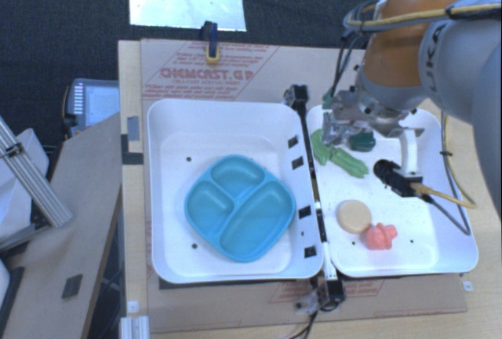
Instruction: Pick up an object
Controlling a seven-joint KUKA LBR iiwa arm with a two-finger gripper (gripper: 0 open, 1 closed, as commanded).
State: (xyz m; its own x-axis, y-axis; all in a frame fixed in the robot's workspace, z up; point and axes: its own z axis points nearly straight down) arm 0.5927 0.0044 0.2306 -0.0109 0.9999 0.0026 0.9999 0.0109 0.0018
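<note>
The hand [339,133] is down in the right bin [447,251], at the upper end of a green pea pod [345,161] beside a dark green object [362,143]; how far open it is cannot be told. Nearer the front lie a tan disc [354,216] and a pink toy [380,236], while the left bin [169,173] holds a blue divided plate [239,206].

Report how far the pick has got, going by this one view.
Done: the arm has reached into the right bin, with the gripper low over the green object near the bin's left wall. In hand: nothing visibly lifted; whether the green object is gripped cannot be told. Left: grasp and raise something. The tan disc and pink object lie untouched, and the blue divided plate sits in the left bin.
</note>
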